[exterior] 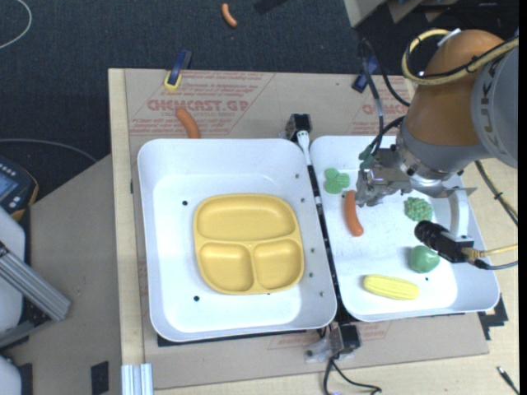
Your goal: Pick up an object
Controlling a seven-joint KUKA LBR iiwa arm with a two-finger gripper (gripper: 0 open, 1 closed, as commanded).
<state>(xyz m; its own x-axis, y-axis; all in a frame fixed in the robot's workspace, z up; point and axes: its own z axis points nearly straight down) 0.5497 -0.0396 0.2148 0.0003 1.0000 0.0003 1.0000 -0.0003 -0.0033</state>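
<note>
Sausage (353, 213), orange-red, lying lengthwise on the floor of the right-hand bin (469, 299), close to that bin's left wall. Just above and to the right of its upper end: gripper (375, 184), low over the bin floor, hung from the grey arm (445, 151) with its orange band (449, 85). Open or shut: cannot tell from this angle. Nothing seen held.

Also in the right-hand bin:
- green piece (335, 180), beside the sausage's upper end, to the gripper's left;
- broccoli (417, 209), to the gripper's right, partly under the arm;
- second green piece (424, 260), nearer the front, touching or overlapped by a black fitting (439, 241) with a cable;
- corn cob (391, 287), yellow, lying crosswise near the front wall, apart from the rest.

In the left-hand bin (160, 220): yellow plate (247, 243) with three compartments, about central, nothing in it.

On the cardboard sheet (136, 97) behind the left-hand bin: second sausage (188, 123), orange, just beyond the rim; clamp (176, 71), blue and yellow, at the sheet's rear edge. On the dark floor beyond: third sausage (229, 15), well apart from the bins.
</note>
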